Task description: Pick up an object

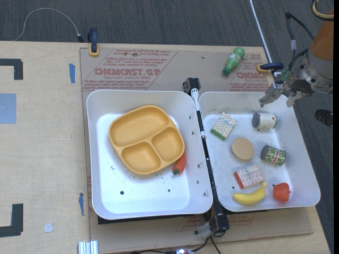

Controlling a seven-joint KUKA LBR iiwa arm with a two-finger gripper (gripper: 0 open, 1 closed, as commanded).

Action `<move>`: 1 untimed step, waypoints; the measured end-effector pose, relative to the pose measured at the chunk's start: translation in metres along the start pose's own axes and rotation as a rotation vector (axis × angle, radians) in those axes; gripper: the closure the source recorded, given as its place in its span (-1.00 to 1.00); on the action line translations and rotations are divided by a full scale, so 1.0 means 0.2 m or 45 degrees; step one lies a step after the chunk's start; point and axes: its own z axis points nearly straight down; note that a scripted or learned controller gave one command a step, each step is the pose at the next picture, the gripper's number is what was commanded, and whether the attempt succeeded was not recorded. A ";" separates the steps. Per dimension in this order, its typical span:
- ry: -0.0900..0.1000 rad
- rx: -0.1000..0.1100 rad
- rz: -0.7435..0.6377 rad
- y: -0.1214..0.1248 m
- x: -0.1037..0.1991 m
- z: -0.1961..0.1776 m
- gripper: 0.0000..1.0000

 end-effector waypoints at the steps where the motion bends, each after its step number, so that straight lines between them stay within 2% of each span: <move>1: -0.002 -0.004 -0.001 -0.11 0.02 0.42 -1.00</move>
